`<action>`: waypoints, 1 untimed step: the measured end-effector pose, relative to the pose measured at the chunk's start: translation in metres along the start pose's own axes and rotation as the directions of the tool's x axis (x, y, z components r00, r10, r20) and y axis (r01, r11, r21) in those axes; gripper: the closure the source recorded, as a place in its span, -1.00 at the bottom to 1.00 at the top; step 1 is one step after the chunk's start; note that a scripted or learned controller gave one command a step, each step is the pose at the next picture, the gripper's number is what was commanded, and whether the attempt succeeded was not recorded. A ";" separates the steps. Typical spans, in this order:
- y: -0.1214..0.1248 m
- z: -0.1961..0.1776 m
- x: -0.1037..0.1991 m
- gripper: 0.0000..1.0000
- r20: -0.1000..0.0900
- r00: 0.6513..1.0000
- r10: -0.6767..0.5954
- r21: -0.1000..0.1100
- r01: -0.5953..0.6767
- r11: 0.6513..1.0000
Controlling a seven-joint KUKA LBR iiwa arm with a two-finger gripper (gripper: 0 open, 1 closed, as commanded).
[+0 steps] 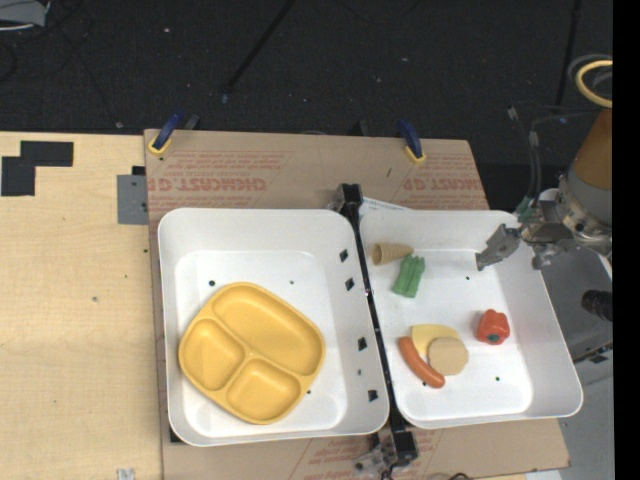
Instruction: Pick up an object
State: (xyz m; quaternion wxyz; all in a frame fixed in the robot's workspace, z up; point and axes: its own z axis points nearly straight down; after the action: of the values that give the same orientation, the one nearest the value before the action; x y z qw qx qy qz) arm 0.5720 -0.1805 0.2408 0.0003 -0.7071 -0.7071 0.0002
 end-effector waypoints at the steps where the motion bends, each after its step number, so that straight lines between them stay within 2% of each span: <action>1: -0.022 0.006 0.009 -1.00 0.000 1.000 0.001 0.000 -0.001 1.000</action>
State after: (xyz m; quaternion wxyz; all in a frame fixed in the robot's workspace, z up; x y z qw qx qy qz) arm 0.5497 -0.1715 0.2353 0.0003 -0.7073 -0.7069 0.0003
